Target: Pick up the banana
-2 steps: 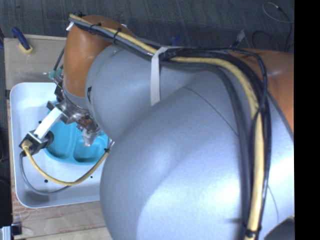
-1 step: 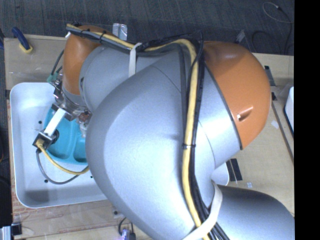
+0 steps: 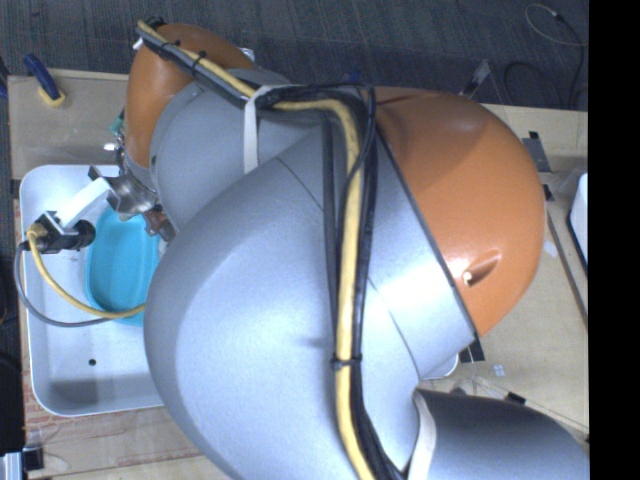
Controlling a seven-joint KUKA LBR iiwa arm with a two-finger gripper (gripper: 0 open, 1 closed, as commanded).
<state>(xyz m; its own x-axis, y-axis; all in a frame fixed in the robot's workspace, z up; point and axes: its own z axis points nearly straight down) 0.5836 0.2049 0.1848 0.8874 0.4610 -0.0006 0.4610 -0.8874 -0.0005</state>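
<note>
1. The grey metal gripper hangs over the left shallow white plastic bin; whether it is open or grasping anything cannot be told.
2. One bright blue curved plastic object lies in that bin just below the gripper.
3. The banana cannot be made out.
4. One grey-and-orange arm carries black and yellow cables along its length.

Even, diffuse overhead light falls on the bench, with a soft sheen on the arm and its orange band. The arm looms close to the lens, slightly soft. A shadow darkens the white bin's floor. The dark floor above looks grainy.
</note>
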